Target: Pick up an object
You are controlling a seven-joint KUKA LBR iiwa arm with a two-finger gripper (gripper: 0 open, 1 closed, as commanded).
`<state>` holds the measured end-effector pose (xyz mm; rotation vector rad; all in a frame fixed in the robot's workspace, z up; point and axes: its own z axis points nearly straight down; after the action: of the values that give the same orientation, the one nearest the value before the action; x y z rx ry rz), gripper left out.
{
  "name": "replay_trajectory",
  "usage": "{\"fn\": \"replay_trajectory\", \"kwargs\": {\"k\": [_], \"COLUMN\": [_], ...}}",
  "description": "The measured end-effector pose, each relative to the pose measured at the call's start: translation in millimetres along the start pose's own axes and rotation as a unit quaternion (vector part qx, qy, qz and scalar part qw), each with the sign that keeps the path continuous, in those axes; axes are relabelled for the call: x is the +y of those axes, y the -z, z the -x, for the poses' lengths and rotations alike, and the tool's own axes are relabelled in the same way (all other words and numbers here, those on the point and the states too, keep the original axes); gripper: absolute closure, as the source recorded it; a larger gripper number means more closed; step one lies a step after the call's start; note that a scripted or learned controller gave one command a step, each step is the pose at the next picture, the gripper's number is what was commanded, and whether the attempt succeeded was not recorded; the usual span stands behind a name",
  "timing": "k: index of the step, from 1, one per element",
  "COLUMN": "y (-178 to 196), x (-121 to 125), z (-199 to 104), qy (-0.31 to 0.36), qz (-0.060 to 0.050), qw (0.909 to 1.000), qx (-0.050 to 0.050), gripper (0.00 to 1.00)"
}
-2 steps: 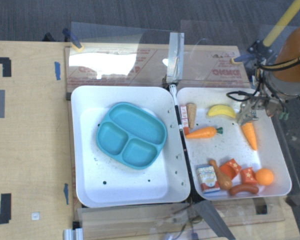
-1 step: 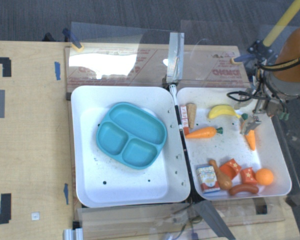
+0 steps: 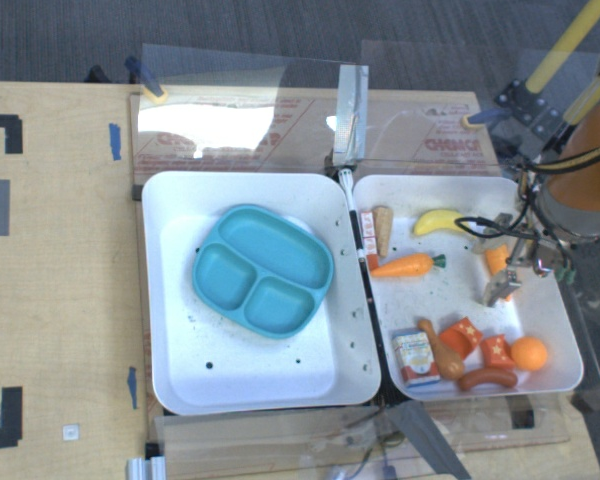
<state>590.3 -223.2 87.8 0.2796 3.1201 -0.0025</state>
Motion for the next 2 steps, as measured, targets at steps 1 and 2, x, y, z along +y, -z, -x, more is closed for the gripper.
{"fn": "replay_trajectory", "kwargs": {"k": [1, 2], "y": [15.0, 13.8], "x": [1.3, 1.7], "z": [4.7, 4.1], "qy": [0.001, 0.002], "qz": [-0.001, -0.001], "qw": [1.0, 1.0], "qx": [-0.008, -0.007], "gripper": [1.0, 0.0]}}
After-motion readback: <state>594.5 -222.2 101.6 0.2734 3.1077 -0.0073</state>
